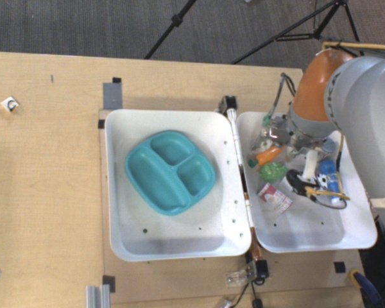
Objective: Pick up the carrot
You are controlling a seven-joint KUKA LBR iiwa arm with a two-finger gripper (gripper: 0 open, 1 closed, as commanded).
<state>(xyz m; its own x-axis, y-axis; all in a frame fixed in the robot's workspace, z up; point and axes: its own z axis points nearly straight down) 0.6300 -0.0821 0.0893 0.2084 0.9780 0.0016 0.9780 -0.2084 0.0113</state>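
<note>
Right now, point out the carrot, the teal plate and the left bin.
carrot [267, 153]: camera view, middle of its orange body.
teal plate [155, 191]: camera view, largest compartment's floor.
left bin [173, 244]: camera view, bare near floor.

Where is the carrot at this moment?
The carrot lies in the right bin, near its upper left corner, just above a green item and close beside the gripper.

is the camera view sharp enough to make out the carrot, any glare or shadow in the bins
Camera view: soft overall; the carrot is a small orange blur beside the gripper. Light is even, no hard glare on the white bins. A faint grey shadow sits under the teal plate. The arm blocks the right bin's far corner.
</note>
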